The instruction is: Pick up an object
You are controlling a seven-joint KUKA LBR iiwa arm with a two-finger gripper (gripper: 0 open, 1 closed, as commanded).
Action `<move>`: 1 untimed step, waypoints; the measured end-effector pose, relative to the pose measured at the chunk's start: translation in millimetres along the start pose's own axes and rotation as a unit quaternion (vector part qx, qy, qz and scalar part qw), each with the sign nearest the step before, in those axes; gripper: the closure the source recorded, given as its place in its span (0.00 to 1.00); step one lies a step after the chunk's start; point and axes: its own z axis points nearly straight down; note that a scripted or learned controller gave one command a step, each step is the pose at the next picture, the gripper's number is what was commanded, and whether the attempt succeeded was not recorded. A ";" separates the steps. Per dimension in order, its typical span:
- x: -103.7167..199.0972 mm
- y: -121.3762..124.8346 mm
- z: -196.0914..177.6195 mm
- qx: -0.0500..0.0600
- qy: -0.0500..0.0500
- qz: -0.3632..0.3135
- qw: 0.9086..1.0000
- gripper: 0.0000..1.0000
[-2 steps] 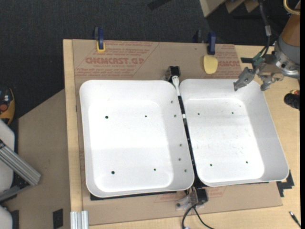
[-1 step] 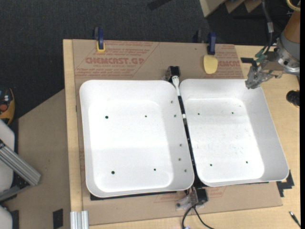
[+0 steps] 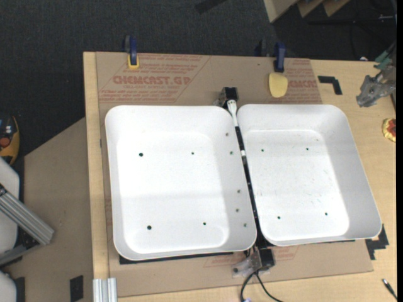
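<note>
Two shallow white bins stand side by side on the brown board. The left bin (image 3: 119,168) shows its bare white floor with a few small dark dots. The right bin (image 3: 352,162) shows the same white floor, with faint specks. A small red and yellow thing (image 3: 391,129) lies on the bench at the right edge, outside the bins. Above it sits a grey metal piece (image 3: 375,88); I cannot tell what it is.
A black strip (image 3: 242,162) runs between the bins. Two blue clamps (image 3: 131,48) (image 3: 279,54) hold the board's far edge, with a tan pad (image 3: 278,84) below the right one. A cable plug (image 3: 258,261) sits at the front. Dark carpet surrounds the bench.
</note>
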 end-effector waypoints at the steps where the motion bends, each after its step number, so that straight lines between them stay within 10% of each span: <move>1: 131.5 30.3 35.7 0.005 0.005 -0.008 1.000 1.00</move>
